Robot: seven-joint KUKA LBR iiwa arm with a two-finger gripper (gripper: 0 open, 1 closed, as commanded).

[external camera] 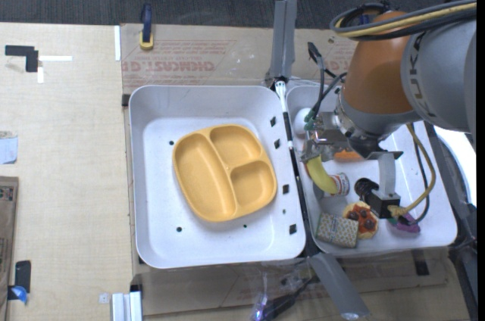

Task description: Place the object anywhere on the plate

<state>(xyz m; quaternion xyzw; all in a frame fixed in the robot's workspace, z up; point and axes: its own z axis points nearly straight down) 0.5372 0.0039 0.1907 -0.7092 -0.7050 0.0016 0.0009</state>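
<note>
A yellow plate (223, 172) with three compartments lies in the left white bin (151, 123), with nothing on it. My gripper (313, 148) is low over the left side of the right bin (439, 232), close to the wall between the two bins. A yellow banana (320, 176) lies just below the gripper, its upper end right at the gripper's tip. I cannot make out whether the banana is gripped. The arm's orange band and grey wrist (383, 85) hide the bin's back part.
The right bin also holds an orange carrot-like piece (348, 156), a small can (341, 184), a grey square block (337, 230), a pizza slice toy (363, 218) and a purple item (407, 225). Cables loop around the wrist.
</note>
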